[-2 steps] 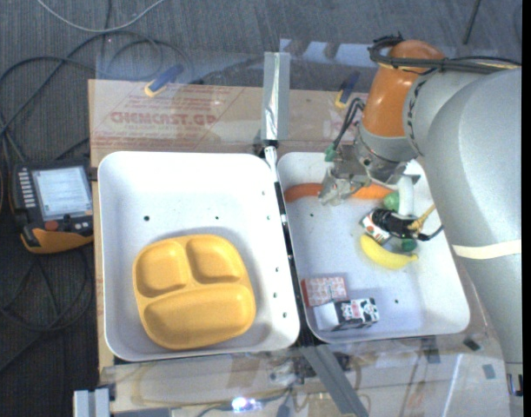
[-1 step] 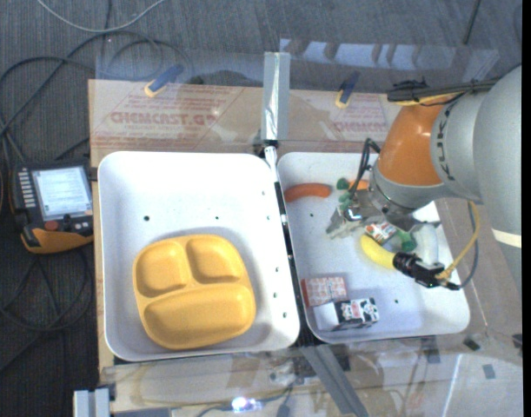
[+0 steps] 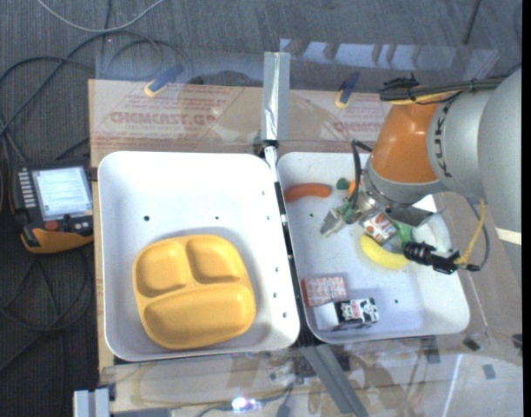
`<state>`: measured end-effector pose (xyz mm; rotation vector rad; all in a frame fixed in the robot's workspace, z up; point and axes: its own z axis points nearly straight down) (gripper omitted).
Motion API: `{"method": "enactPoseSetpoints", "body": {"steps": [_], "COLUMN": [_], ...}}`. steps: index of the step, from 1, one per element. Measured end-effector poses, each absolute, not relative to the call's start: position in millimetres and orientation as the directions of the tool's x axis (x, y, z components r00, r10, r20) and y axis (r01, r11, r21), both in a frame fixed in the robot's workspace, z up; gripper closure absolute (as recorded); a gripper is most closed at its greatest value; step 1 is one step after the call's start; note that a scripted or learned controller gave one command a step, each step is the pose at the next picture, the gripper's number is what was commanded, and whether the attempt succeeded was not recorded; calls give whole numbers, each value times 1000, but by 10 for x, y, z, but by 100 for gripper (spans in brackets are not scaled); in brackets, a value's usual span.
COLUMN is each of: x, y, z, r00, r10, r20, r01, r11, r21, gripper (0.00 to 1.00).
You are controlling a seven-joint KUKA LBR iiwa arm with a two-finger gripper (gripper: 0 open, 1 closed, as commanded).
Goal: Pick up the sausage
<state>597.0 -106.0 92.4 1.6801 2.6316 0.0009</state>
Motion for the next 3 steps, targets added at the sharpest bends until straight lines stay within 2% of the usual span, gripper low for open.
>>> {"method": "enactPoseSetpoints", "body": {"steps": [1,2,3], "x": [6616,6622,6506], "y": [-1078,-1064,-497], "z": [919,976,2211], "r00": [-823,-822,-878], "r10": [569,570,478], "r20": [-3,1,-3], "r01": [569,570,478], "r11": [823,822,878], "r21": [-2,1,2], "gripper": [100,100,100]}}
